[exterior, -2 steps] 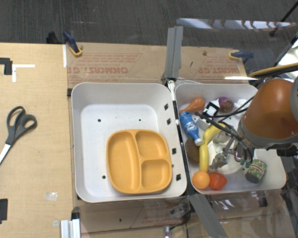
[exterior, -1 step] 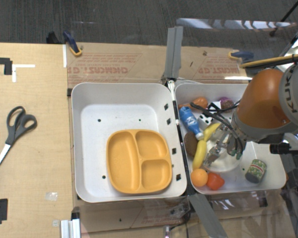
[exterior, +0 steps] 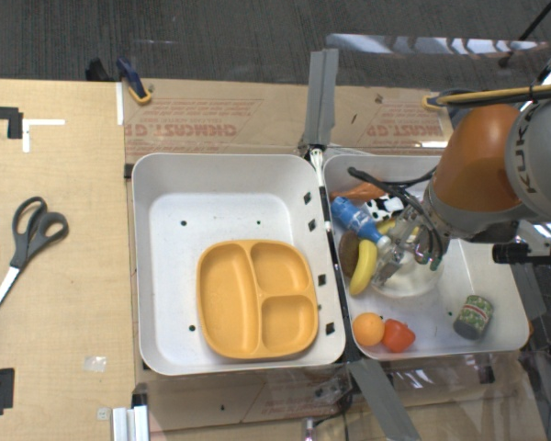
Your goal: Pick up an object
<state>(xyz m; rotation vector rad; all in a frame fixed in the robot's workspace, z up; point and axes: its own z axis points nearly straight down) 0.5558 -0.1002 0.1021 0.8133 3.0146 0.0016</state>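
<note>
Smooth round orange and glossy red pepper hug the right bin's front rim, the curved yellow banana lies just beside the lowered pincer, whose grip I cannot tell, while a moulded yellow tray sits roomy in the left bin.

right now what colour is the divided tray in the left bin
Yellow-orange, plain with no pattern. The divided tray shows best in the camera view.

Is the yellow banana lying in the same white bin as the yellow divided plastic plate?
No, the yellow banana lies in the right white bin, while the yellow divided plastic plate sits in the left white bin.
</note>
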